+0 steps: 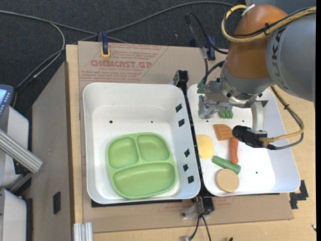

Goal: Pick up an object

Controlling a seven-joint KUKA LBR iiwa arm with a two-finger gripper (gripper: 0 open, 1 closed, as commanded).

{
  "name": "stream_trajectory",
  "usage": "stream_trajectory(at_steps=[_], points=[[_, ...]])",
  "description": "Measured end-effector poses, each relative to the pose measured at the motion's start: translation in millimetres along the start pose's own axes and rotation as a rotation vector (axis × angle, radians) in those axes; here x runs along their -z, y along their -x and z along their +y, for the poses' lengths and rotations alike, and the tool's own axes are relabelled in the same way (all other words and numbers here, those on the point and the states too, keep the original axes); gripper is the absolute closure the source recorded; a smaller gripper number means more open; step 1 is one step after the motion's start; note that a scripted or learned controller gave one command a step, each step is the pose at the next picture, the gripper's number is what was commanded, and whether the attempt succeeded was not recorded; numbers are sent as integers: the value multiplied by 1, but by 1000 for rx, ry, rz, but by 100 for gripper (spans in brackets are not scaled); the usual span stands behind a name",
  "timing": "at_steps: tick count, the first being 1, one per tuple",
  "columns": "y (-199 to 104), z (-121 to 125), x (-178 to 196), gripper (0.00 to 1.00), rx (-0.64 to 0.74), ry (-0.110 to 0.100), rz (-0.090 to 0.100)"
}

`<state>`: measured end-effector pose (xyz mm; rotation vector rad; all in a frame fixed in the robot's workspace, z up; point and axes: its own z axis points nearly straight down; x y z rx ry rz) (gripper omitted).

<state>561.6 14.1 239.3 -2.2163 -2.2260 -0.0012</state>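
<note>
Camera view: the gripper (pixel 210 107) hangs over the right bin's (pixel 281 177) far-left part; finger state cannot be determined. The nearest item, an orange block (pixel 222 131), lies just beside it, toward the bin's near edge.

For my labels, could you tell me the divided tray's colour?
Light green divided tray, in the camera view.
</note>
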Motion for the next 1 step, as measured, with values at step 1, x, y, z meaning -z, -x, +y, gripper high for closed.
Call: stream_trajectory(at_steps=[1], points=[[-43, -3, -4, 100, 0, -3, 0]])
